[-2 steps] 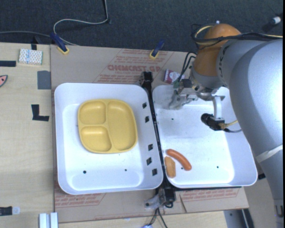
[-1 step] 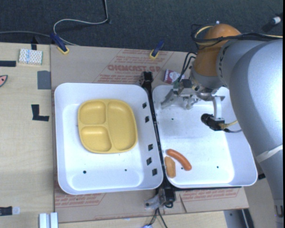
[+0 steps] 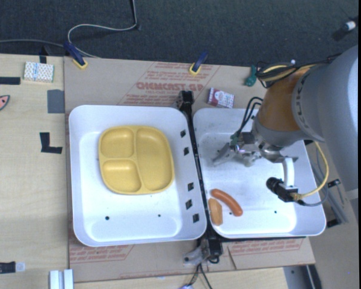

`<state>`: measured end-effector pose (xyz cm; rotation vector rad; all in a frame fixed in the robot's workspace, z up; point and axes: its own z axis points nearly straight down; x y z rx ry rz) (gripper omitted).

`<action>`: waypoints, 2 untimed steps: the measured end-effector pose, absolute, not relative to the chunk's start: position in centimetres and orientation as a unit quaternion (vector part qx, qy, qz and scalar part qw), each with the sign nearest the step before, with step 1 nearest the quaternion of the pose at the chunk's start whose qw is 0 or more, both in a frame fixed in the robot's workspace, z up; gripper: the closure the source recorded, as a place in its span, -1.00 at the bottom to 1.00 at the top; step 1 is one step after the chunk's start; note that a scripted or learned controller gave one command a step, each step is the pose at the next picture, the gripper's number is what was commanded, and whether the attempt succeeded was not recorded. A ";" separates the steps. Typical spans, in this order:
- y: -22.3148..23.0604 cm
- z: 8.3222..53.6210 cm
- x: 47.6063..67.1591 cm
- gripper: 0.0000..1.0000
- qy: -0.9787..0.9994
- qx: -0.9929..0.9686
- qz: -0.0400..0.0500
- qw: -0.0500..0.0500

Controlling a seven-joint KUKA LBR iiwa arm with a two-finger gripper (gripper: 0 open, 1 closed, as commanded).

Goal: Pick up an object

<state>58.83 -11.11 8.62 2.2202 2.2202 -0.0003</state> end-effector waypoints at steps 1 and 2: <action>-11.2 9.6 58.9 1.00 0.707 0.707 0.001 0.003; -11.1 9.6 58.9 -1.00 0.707 0.707 0.001 0.002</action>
